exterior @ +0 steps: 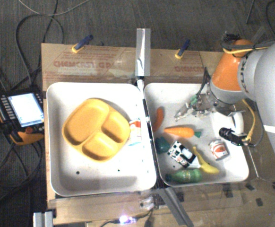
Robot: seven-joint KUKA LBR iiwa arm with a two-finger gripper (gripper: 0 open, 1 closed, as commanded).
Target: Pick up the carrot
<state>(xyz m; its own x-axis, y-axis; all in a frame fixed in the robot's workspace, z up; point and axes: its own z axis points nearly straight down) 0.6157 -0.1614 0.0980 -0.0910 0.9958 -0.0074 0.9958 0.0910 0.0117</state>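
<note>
One target: carrot (179, 132), long axis left-right
From your gripper (190, 107): just below, slightly left
Gripper state: spread open, holding nothing

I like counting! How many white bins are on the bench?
2. The left bin holds a yellow plate. The right bin holds the carrot and other toy food.

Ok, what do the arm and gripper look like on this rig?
The arm is a bulky, rounded light-grey body with an orange band above the wrist. The gripper is thin, bare silvery metal with two slim fingers. A yellow cable loops beside a black fitting near the wrist.
</note>
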